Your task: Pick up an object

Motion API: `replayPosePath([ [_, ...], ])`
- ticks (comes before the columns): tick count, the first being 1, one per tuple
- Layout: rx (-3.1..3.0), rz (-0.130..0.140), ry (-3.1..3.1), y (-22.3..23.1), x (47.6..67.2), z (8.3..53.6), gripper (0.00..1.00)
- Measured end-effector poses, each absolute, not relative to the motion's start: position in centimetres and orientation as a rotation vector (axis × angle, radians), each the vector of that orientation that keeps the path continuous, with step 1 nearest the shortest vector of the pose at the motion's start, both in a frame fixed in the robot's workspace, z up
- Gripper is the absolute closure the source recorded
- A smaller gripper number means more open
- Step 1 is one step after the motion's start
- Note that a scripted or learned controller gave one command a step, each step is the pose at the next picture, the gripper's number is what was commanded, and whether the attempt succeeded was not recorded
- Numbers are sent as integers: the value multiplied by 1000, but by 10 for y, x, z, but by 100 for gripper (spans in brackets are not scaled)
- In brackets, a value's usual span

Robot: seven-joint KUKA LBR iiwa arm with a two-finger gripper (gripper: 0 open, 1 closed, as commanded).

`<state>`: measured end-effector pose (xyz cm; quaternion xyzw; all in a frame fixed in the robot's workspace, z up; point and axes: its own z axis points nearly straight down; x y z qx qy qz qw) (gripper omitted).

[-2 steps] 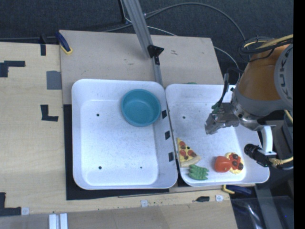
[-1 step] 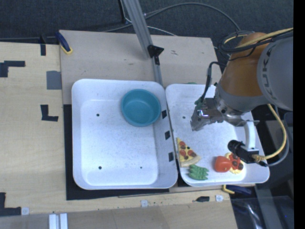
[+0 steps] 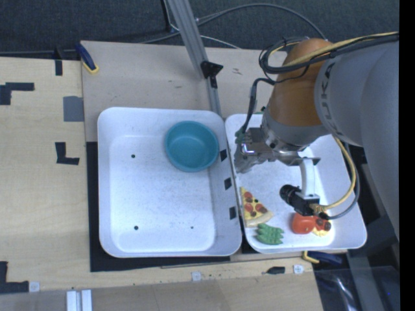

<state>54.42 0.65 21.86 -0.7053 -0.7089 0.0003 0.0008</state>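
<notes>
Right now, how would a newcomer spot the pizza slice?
Look at the right bin, where the arm reaches in. Along its near left side lies the pizza slice, just in front of a green toy. It is the only flat yellow wedge with red dots; the red toy sits further right.

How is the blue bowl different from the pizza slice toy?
The round blue bowl sits in the left white bin; the flat triangular pizza slice toy lies in the right white bin. The bowl is bigger, deep and one colour; the slice is small, yellow with red spots. Both lie near the divide between the bins.
</notes>
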Motion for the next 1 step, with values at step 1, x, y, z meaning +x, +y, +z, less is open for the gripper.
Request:
replayPosePath([
  [1, -2215, 0, -2226, 65, 558, 215, 100],
])
